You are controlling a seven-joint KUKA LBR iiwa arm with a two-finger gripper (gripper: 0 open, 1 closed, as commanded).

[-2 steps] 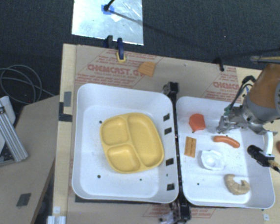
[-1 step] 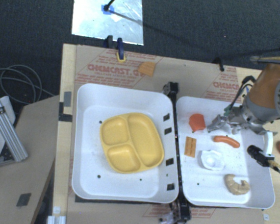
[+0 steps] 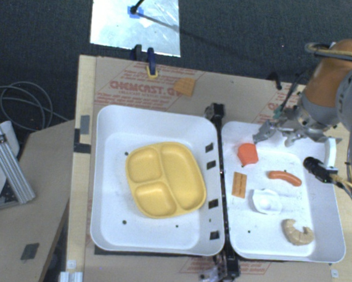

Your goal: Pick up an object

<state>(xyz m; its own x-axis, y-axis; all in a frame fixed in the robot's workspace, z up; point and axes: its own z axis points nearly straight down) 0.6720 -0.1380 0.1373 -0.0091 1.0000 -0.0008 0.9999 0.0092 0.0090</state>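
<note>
The right bin (image 3: 324,207) holds an orange-red block (image 3: 247,153), a small sausage (image 3: 284,177), a tan wafer (image 3: 239,184), a white cup-like piece (image 3: 265,201) and a beige croissant-shaped piece (image 3: 296,232). My gripper (image 3: 275,136) hangs over the bin's back edge, just behind and to the right of the orange-red block. Its fingers are spread open with nothing between them. The arm comes in from the upper right, its orange band (image 3: 331,71) above the wrist.
The left bin (image 3: 106,223) bears a yellow divided plate (image 3: 165,179). A black hinge strip (image 3: 219,172) runs between the bins. A black-and-white fitting (image 3: 321,167) juts over the right bin's right side. A tan block (image 3: 184,86) lies on the cardboard behind the bins.
</note>
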